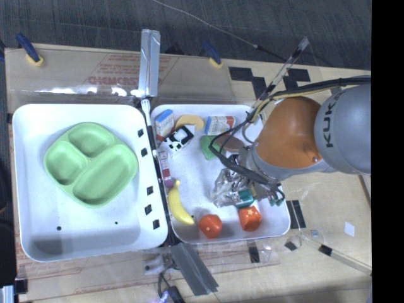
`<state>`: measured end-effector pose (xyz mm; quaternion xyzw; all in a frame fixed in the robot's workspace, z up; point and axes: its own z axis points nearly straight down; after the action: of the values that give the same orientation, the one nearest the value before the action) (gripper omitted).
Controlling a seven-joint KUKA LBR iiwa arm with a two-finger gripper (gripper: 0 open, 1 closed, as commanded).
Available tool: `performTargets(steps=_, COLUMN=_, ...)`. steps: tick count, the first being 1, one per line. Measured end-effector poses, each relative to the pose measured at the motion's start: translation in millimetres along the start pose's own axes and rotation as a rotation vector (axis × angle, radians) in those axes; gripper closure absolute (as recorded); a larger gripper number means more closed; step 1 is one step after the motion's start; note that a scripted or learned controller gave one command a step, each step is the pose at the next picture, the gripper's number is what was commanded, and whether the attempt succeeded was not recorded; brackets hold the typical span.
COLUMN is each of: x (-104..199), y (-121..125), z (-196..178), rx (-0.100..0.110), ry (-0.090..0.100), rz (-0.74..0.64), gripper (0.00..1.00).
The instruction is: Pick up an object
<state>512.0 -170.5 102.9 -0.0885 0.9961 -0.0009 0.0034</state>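
My gripper [230,191] hangs low in the right bin [189,169], over its lower right part, below the orange wrist band. A teal object [245,200] lies right at the fingertips, beside an orange-red fruit [250,218]. A red tomato [211,225] and a yellow banana [178,206] lie to the left near the bin's front. A green item [207,146], a small carton [220,124], a black-and-white die [176,141] and another yellow piece [189,122] sit at the back.
The left bin [38,232] bears a green divided plate [92,163]. A metal divider post [149,62] stands between the bins at the back. Black cables [284,81] trail from the arm toward the right.
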Motion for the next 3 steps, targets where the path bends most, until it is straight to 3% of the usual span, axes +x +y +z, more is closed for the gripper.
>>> performTargets(steps=1, x=-56, y=55, z=11, rx=-0.005, ry=0.006, rz=0.024, gripper=1.0)
performTargets(steps=2, x=-85, y=81, z=-119, rx=0.0, ry=-0.001, rz=0.389, gripper=1.0)
performTargets(steps=3, x=-64, y=5, z=-20, rx=-0.004, ry=0.012, rz=0.05, gripper=1.0)
